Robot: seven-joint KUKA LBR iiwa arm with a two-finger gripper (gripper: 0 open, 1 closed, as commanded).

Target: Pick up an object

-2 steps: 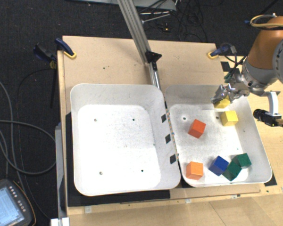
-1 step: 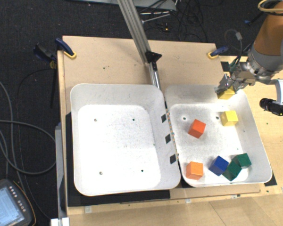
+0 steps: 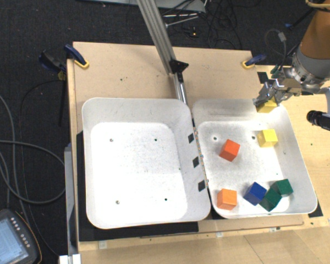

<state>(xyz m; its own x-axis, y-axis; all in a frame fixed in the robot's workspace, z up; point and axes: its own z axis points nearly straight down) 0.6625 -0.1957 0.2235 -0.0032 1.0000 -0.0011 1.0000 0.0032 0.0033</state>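
The gripper point(image 3: 267, 100) hangs over the far right corner of the right-hand bin point(image 3: 297, 147), its dark fingers closed around a small yellow block point(image 3: 268, 106) that shows between and just below them, raised above the bin's rim. The grey arm point(image 3: 313, 65), with its orange band point(image 3: 322, 32) above the wrist, reaches in from the right edge of the scene. Inside that same bin, a second yellow block point(image 3: 268, 137) sits near the far right side, not far below the gripper, while an orange block point(image 3: 229, 150) rests tilted near the middle. Along the near edge lie another orange block point(image 3: 226, 198) at the left, a blue block point(image 3: 256, 193) beside it, and two green blocks, one point(image 3: 284, 187) just right of the blue block and the other, darker one point(image 3: 271, 198) pressed up against both. The left-hand bin point(image 3: 93, 147) lies alongside, its white floor speckled. Both bins rest on a tan bench point(image 3: 126, 70), held at its far corners by clamps point(image 3: 77, 56) with yellow tips. A slanted metal pole point(image 3: 157, 26) crosses the top of the scene and ends near the seam between the two bins. Cables point(image 3: 11, 147) trail over the dark floor at left, and the corner of a screen point(image 3: 5, 241) shows at lower left.
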